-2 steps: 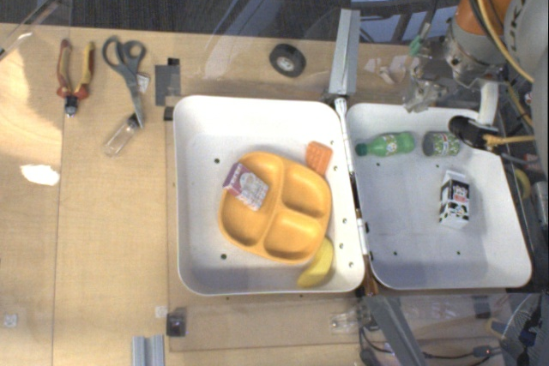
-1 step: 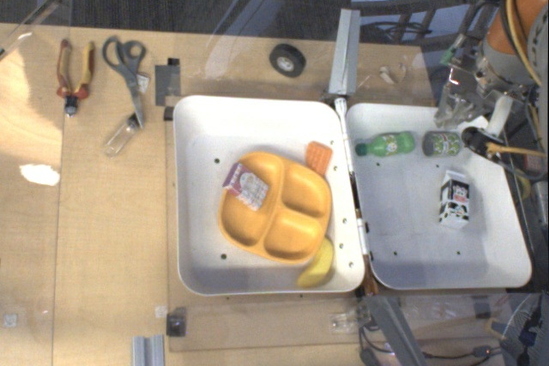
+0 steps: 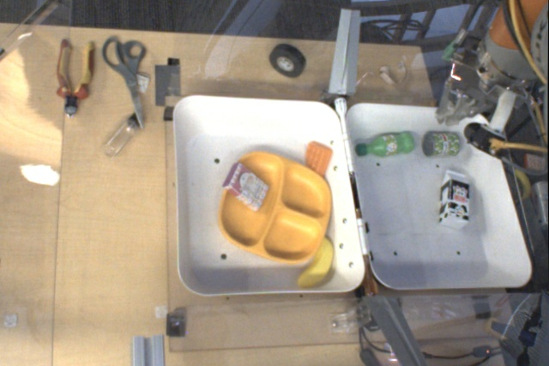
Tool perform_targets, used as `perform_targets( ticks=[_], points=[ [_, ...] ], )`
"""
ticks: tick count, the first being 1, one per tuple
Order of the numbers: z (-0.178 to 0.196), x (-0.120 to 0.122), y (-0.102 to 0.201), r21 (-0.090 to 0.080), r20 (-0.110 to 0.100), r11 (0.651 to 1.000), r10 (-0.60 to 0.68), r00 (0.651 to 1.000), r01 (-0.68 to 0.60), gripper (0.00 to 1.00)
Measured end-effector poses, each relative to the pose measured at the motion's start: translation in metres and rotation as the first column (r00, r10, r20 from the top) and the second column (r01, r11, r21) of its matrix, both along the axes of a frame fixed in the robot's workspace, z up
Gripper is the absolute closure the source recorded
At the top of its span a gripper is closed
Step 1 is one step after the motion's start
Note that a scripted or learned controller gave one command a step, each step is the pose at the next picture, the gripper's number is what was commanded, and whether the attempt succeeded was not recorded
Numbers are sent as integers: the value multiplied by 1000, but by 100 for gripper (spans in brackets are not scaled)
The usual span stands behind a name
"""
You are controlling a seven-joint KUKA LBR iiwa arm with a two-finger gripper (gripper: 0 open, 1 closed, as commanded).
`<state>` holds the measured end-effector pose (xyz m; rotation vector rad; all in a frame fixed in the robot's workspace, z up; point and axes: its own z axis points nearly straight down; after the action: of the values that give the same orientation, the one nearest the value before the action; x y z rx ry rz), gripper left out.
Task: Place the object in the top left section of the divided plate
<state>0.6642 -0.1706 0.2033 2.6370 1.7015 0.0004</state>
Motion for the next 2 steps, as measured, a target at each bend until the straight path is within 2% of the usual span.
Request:
perform_targets(
  ticks=[1,2],
  points=[
    [-1,5,7,1,0,999,-32,999,32,100],
    [-19,5,2,1,0,999,-53,999,53,100]
  ],
)
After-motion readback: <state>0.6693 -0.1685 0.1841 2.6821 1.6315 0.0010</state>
